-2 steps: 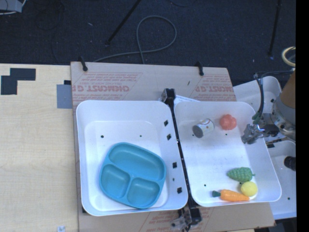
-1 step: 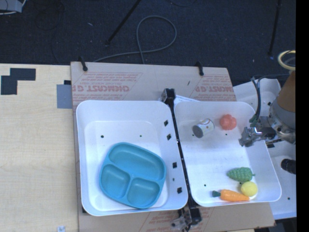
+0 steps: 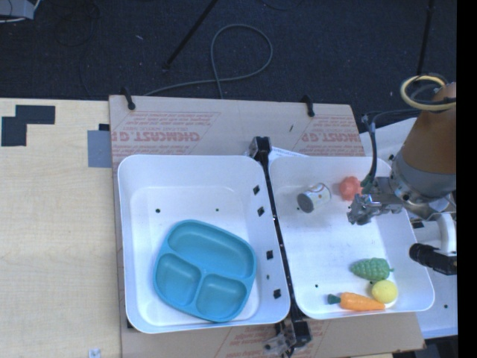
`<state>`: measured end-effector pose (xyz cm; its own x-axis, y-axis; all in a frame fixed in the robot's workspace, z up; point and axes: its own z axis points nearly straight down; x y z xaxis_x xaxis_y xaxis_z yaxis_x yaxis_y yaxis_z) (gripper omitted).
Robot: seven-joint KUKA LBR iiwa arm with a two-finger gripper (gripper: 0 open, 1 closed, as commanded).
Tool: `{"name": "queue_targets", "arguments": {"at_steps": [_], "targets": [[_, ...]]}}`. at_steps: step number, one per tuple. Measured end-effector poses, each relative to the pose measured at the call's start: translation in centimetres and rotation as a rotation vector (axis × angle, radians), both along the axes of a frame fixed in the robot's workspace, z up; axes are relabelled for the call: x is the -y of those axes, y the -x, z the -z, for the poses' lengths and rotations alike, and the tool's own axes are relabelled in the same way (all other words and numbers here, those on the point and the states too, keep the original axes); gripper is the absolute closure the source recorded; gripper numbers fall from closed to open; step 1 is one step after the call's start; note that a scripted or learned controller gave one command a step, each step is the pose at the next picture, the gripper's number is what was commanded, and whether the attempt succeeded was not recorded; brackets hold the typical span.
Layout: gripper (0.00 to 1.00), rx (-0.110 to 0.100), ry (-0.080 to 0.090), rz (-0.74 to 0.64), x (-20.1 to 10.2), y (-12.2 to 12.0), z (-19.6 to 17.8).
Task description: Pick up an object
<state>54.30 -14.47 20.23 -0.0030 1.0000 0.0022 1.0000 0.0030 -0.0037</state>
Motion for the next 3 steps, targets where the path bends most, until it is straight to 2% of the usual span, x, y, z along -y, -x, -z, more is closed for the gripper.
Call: {"name": "queue_targets", "arguments": {"at_steps": [2, 3], "targets": [[1.0, -0.002, -0.001, -0.001, -11.0, 2.6, -1.0], [1.0, -0.001, 0.0, -0.002, -17.0, 2.3, -0.9]]}}
